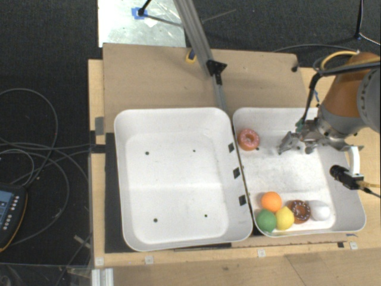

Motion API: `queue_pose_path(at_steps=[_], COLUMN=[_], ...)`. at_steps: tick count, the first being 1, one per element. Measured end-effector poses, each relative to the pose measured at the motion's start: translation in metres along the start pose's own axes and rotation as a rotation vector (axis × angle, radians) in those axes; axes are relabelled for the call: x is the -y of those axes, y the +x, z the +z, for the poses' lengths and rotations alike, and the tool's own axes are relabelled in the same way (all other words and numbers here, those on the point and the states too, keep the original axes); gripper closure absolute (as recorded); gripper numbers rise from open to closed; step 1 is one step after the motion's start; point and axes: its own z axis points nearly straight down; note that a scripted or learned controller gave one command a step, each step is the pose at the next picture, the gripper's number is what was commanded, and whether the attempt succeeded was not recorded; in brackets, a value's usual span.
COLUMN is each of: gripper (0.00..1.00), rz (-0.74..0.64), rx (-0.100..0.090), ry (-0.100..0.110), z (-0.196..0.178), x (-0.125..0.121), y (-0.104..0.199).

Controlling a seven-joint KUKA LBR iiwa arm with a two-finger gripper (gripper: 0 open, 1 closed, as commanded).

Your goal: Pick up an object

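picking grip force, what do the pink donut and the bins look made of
Pink donut: likely moulded plastic or rubber toy, going by its even, faintly shiny glaze; too small to tell which. Bins: seemingly thin formed plastic, matte white, with rounded corners and raised rims.

Looking like a robotics lab: plywood bench (161, 76) sitting on dark carpet, loose cables (36, 159) trailing across the floor, handheld controller (11, 210) lying at left, tripod leg (193, 22) standing behind w/ tape

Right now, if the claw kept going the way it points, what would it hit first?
Probably the pink donut: the claw points leftward across the right bin toward it, with bare floor between. Its height is unclear, so it may pass over.
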Motion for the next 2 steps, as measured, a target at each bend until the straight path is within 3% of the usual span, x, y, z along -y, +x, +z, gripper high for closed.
queue_pose_path(at_steps=[1, 2], gripper=[1.0, 1.0], rz=[0.0, -0.001], rx=[0.002, 0.003], ry=[-0.008, -0.012], z=[-0.015, -0.08], x=[-0.003, -0.003], y=[-0.001, -0.004])
